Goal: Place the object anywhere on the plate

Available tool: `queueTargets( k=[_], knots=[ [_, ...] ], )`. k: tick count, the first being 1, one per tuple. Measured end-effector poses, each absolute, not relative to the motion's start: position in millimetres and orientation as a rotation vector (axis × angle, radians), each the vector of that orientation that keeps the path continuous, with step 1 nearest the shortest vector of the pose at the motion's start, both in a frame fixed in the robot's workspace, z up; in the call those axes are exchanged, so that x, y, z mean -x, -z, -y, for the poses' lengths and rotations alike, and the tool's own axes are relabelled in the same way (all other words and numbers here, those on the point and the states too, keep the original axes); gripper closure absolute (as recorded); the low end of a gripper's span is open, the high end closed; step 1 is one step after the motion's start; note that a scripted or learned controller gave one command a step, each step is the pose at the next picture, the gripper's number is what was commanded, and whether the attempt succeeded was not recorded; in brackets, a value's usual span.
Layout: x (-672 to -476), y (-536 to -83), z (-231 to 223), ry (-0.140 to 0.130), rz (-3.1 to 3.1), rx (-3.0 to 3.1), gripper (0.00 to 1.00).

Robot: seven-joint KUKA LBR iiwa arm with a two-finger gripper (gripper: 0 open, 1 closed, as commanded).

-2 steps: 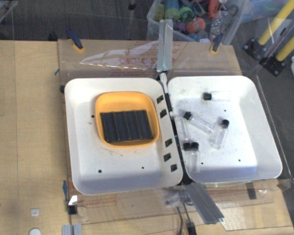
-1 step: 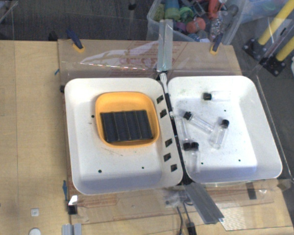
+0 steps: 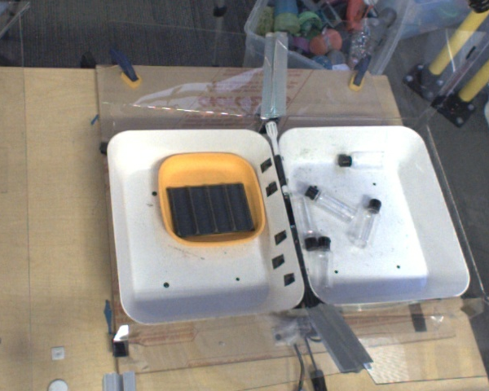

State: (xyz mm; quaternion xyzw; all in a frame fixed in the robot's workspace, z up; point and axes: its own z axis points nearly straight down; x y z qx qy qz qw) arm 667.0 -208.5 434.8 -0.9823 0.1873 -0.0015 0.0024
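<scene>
An orange plate (image 3: 208,163) sits in the left white bin (image 3: 138,251), slightly toward its far side. A black ridged rectangular block (image 3: 210,209) lies flat on the plate and covers most of its bottom. In the right white bin (image 3: 428,251) lie several clear vials with black caps, among them one near the middle (image 3: 332,204), one to its right (image 3: 364,222) and one near the bin's left wall (image 3: 318,244). A further vial (image 3: 352,160) lies toward the far side.
A row of small black tabs (image 3: 275,214) runs along the ridge where the two bins meet. Behind the bins a clear tub of colourful toys (image 3: 326,15) stands past a plastic sheet (image 3: 204,96). Bare wooden bench (image 3: 41,218) lies to the left.
</scene>
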Motion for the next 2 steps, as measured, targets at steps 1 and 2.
queueTargets(
  k=[1, 2],
  knots=[
    [-668.1, -434.1, 219.3, 0.003, -0.305, 3.122, 1.00],
    [-668.2, -434.4, 218.7, 0.003, -0.303, 3.122, 1.00]
  ],
)
